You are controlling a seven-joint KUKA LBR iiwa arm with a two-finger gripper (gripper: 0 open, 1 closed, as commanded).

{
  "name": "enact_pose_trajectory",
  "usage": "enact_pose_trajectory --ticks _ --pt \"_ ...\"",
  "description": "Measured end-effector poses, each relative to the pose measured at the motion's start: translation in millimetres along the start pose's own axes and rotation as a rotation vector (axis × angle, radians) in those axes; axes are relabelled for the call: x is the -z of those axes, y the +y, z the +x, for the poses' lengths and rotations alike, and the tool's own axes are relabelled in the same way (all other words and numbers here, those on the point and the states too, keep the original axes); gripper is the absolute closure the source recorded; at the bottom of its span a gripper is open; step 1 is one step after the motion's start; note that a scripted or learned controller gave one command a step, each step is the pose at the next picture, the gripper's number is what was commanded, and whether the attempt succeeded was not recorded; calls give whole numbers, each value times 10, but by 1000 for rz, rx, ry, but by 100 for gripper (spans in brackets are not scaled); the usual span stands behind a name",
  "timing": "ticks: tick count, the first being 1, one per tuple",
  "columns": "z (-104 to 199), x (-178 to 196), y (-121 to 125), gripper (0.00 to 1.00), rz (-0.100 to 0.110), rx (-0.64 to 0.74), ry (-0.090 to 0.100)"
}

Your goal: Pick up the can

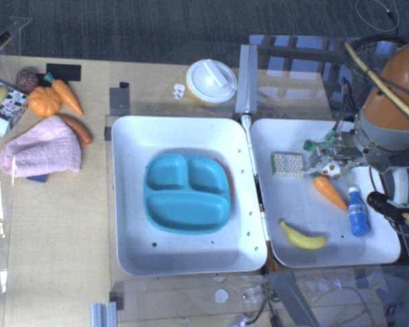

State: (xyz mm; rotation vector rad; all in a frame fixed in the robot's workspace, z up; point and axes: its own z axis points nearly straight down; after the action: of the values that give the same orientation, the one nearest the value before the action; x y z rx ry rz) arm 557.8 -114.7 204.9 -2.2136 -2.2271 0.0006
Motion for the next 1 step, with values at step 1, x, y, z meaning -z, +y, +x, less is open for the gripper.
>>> enact_pose_trajectory --ticks 1 --pt "-481 -649 515 0 0 -125 -1"
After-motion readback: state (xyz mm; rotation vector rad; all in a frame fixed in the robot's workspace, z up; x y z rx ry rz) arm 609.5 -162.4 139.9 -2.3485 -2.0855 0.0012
